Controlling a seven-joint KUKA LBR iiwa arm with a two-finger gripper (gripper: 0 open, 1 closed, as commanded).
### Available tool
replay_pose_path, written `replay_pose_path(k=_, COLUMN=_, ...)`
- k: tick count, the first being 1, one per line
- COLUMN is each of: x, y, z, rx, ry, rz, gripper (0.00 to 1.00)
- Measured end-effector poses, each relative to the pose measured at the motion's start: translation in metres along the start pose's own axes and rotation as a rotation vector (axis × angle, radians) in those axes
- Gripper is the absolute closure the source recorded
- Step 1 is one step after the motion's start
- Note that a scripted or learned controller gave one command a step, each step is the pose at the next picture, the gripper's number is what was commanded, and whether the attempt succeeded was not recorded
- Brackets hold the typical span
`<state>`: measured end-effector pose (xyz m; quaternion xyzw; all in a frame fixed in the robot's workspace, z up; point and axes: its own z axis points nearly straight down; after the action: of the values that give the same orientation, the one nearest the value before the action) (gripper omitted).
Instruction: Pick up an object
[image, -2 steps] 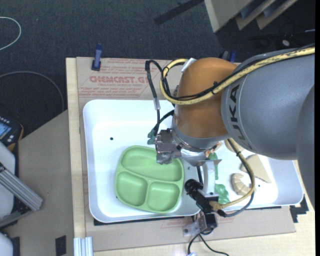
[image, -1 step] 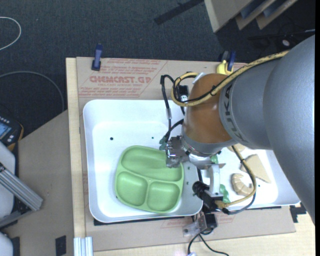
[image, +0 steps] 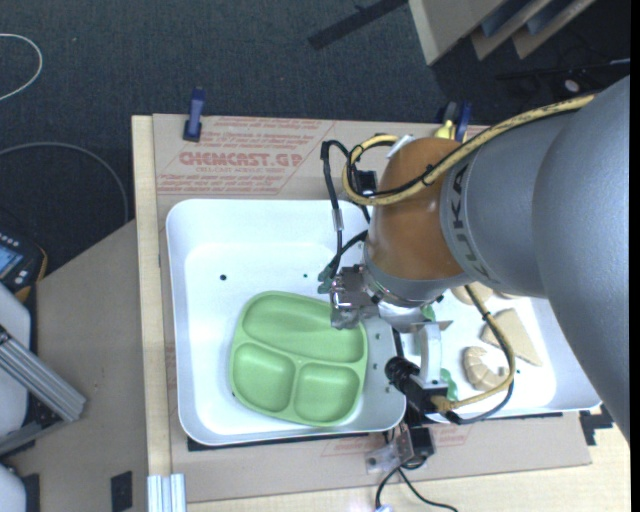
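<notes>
Dark carpet surrounds the surface, whose brown board reads "CHEMCAST GP" in red. Your grey arm reaches in over the two white bins. In the left bin lies a green divided tray; pale, tan pieces sit in the right. Your end effector hangs at the tray's upper right rim; whether it is open or closed, you cannot tell. The smooth rim could slip free.

The brown board under the bins reads "CHEMCAST GP" in red.
</notes>
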<state>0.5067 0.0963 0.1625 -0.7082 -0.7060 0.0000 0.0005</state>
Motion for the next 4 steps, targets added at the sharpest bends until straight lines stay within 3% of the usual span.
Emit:
replay_pose_path(k=1, x=0.000, y=0.000, z=-0.010, rx=-0.001, ry=0.000, rz=0.001, gripper=1.00)
replay_pose_path(k=2, x=0.050, y=0.026, z=-0.114, rx=-0.011, ry=0.003, rz=-0.008, gripper=1.00)
replay_pose_path(k=3, x=0.102, y=0.008, z=-0.064, rx=0.006, ry=-0.001, rz=-0.006, gripper=1.00)
replay_pose_path(k=4, x=0.079, y=0.047, z=-0.229, rx=-0.020, ry=0.004, rz=-0.003, gripper=1.00)
